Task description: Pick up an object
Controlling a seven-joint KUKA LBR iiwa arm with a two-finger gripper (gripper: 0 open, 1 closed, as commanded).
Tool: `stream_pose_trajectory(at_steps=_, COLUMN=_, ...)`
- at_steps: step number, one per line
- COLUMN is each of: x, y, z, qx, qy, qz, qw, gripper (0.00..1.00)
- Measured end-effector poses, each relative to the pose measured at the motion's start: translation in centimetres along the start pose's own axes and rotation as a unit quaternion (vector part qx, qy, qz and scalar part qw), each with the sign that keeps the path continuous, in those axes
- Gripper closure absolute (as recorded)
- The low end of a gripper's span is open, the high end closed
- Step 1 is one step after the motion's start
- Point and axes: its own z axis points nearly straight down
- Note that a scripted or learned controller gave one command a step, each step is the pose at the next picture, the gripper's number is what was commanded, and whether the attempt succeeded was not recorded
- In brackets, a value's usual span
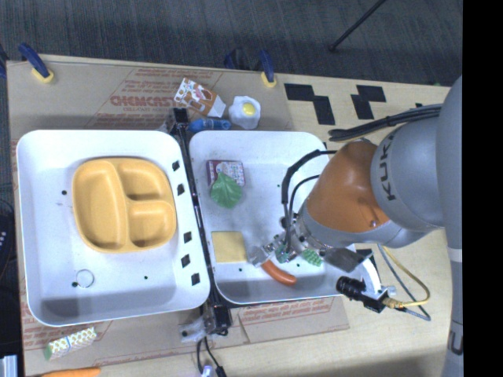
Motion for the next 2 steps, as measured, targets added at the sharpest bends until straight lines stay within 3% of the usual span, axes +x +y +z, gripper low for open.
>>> stream_pose_trajectory(at_steps=1, x=1.19, y=0.63, z=0.01, qx=0.0, qy=0.0, qz=-0.208, qw=0.9782, gripper=1.0)
stream_pose_trajectory(at_steps=2, x=1.17, y=0.6, z=0.01, qx=0.0, qy=0.0, qz=-0.207, qw=0.9783, gripper=0.0)
